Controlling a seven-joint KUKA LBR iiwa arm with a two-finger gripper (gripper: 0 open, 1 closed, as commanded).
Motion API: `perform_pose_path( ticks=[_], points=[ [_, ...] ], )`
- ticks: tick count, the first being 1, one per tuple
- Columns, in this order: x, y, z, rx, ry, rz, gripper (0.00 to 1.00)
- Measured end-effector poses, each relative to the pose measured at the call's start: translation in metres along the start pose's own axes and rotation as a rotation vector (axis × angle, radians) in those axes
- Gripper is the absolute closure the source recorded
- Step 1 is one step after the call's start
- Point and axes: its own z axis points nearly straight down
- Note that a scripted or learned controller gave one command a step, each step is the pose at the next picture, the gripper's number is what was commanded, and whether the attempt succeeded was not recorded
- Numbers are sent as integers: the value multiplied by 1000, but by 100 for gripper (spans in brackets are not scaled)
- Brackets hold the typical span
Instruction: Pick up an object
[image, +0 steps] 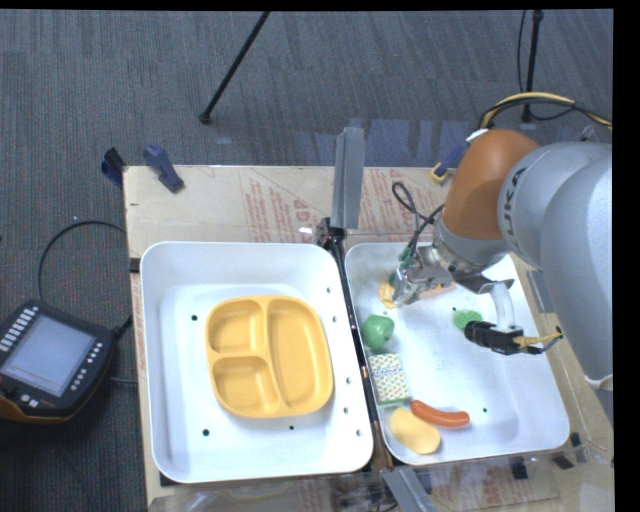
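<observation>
Pincer (408, 283) low in right bin (520, 420), grip state unclear, yellow piece (387, 295) beside, green ball (377, 330) near

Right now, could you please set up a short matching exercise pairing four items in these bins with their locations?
Items:
1. yellow divided tray
2. green ball
3. orange sausage
4. patterned packet

Places:
A. right bin, near front edge
B. left bin, centre
C. right bin, between ball and front items
D. right bin, by the divider, below the gripper

Pairs: 1-B, 2-D, 3-A, 4-C
</observation>
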Motion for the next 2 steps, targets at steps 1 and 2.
perform_pose_path(
  ticks=[1, 2],
  points=[
    [0, 0, 1, 1, 0, 0, 0],
    [0, 0, -9, 0, 2, 2, 100]
  ],
)
